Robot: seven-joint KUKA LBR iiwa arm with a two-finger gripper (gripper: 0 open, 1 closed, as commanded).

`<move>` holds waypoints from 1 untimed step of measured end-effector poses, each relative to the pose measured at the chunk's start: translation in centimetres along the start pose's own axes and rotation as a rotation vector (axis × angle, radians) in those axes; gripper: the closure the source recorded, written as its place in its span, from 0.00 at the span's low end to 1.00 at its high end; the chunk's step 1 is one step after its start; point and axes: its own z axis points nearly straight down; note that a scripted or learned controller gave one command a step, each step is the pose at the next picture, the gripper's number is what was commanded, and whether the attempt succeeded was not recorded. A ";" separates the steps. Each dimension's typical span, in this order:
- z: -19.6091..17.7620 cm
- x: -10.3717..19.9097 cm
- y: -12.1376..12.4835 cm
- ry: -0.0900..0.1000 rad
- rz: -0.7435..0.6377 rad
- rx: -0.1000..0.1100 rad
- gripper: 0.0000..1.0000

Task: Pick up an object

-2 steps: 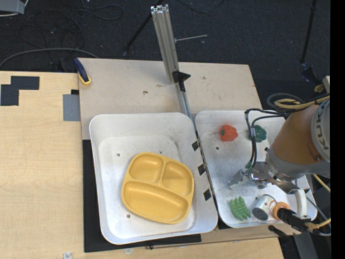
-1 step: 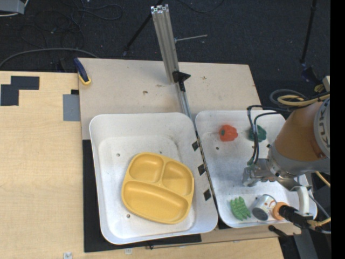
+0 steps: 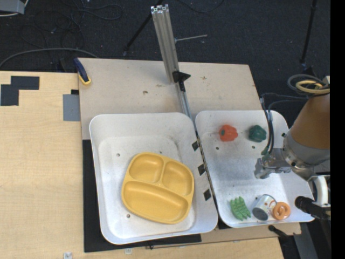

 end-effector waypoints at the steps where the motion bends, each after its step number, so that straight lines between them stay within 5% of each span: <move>1: -5.5 0.9 0.6 0.001 -0.005 -0.001 1.00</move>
